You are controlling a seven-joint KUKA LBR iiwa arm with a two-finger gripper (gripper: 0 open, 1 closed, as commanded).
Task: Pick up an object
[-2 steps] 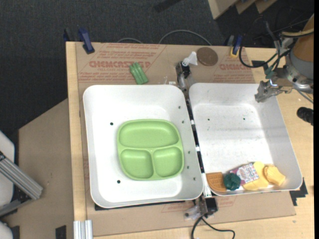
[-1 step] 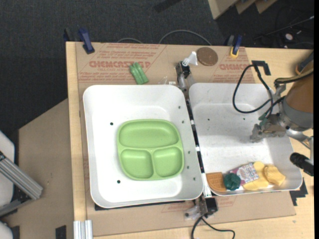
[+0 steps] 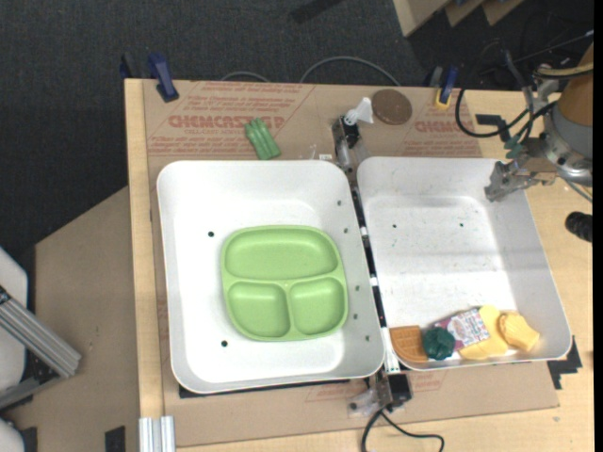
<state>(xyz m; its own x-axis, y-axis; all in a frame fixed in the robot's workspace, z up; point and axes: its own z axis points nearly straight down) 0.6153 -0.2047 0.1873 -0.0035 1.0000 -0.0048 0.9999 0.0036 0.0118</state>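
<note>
**Arm at the far right corner, toys bunched at the near edge**

The arm (image 3: pixel 575 111) comes in from the right and is cut off by the picture's edge, so little more than its wrist and the gripper (image 3: pixel 497 185) can be seen. The gripper hangs over the far right corner of the right bin (image 3: pixel 443 243); it is small and dim, and whether the claw is open or closed, or has hold of anything, cannot be told.

The objects to pick lie in a tight row against the right bin's near wall: a brown piece (image 3: pixel 405 343), a dark green toy (image 3: pixel 438 344), a yellow packet with a printed label (image 3: pixel 474 332) and a tan piece (image 3: pixel 518 330). They touch or overlap, so their outlines are hard to separate. The rest of that bin's floor is bare.

The left bin (image 3: pixel 188 252) holds a green divided plate (image 3: pixel 283 282) in its middle, with open white floor around it.
</note>
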